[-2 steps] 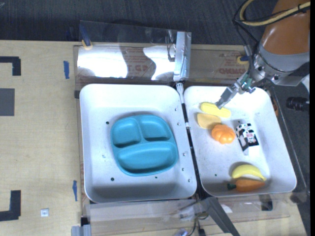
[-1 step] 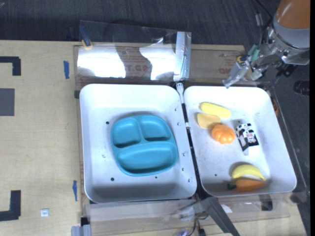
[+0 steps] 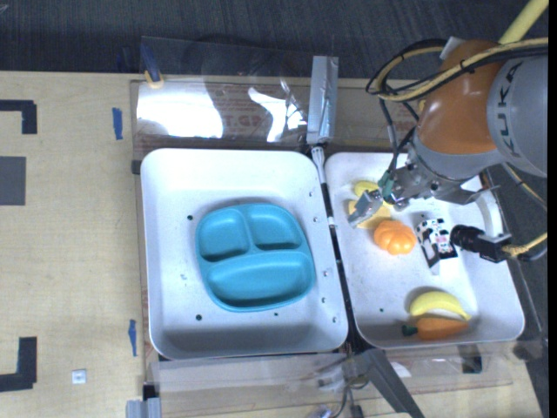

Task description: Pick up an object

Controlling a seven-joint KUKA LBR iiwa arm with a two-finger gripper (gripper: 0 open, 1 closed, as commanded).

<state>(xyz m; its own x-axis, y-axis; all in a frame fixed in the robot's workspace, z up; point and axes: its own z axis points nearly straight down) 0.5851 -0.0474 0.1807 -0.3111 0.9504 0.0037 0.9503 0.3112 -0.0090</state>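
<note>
Targeting the orange toy fruit [image 3: 395, 239] lying just below-right of the gripper [image 3: 365, 209] in the right bin [image 3: 376, 296], grip open-or-closed impossible to tell; probably light, rigid, smooth, roll-prone, so best pinching across the round middle.

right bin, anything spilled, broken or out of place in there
Nothing stands out. The right bin holds loose food items: an orange fruit, a yellow banana resting against an orange piece, and a yellow piece by the gripper. No spill or damage shows.
</note>
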